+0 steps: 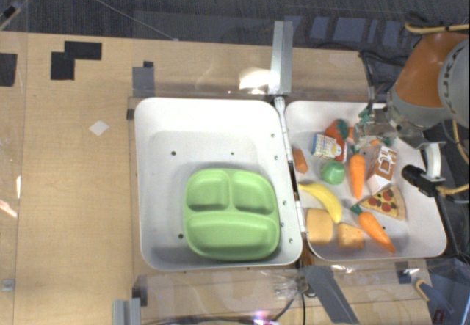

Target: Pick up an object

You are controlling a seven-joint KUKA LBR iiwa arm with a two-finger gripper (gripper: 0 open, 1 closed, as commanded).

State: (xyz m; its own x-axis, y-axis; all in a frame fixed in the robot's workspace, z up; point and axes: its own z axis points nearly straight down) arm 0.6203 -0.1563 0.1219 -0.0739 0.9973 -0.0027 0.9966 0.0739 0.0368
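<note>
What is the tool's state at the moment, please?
Tool: cannot be told; it sits low over the right bin beside the carrot.

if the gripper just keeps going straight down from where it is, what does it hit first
Likely the upright carrot or the small carton beside it: the gripper hangs over them in the right bin. Depth is hard to judge.

Grey arm [452, 89] with 1 orange band [426, 74], black cabling and a metallic end effector [373, 128].
</note>
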